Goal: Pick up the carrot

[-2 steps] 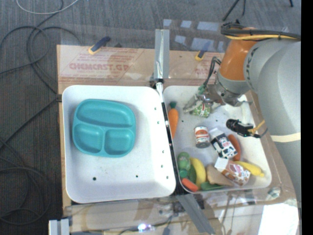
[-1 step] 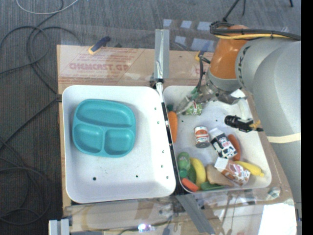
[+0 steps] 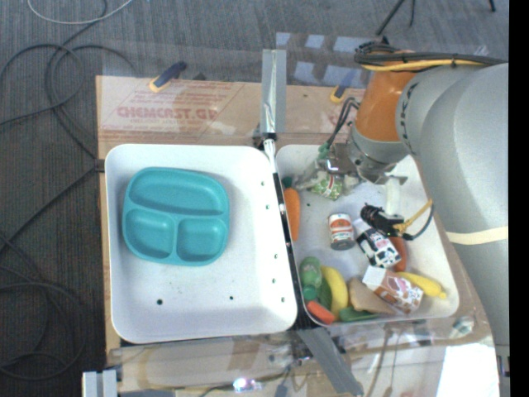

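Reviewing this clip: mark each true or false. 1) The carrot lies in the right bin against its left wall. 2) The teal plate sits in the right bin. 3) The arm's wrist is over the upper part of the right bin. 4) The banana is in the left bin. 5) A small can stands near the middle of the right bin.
1) True: the carrot lies along the left wall of the right bin.
2) False: the teal plate sits in the left bin.
3) True: the arm hangs there.
4) False: the banana is in the right bin.
5) True: the can stands there.
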You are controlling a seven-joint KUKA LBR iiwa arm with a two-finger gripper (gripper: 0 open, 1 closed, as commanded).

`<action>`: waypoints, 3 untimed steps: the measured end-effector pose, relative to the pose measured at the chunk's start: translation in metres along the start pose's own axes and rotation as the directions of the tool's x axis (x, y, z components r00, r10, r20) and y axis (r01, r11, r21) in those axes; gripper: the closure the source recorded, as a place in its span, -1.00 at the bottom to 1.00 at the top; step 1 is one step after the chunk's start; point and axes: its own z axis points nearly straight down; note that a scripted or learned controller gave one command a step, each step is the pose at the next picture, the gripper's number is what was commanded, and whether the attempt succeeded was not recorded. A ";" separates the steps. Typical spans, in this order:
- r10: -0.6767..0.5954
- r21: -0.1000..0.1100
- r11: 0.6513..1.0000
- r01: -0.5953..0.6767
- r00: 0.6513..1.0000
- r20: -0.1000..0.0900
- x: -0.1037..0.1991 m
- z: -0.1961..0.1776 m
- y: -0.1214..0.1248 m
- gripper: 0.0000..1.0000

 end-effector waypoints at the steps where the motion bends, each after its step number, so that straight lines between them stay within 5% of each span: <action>1: 0.227 0.000 0.974 -0.227 0.974 -0.001 0.004 -0.001 -0.007 -1.00; 2: 0.059 -0.001 0.998 -0.059 0.998 0.005 0.002 -0.001 -0.010 -1.00; 3: 0.401 0.002 0.916 -0.401 0.916 0.000 0.006 -0.001 -0.020 -1.00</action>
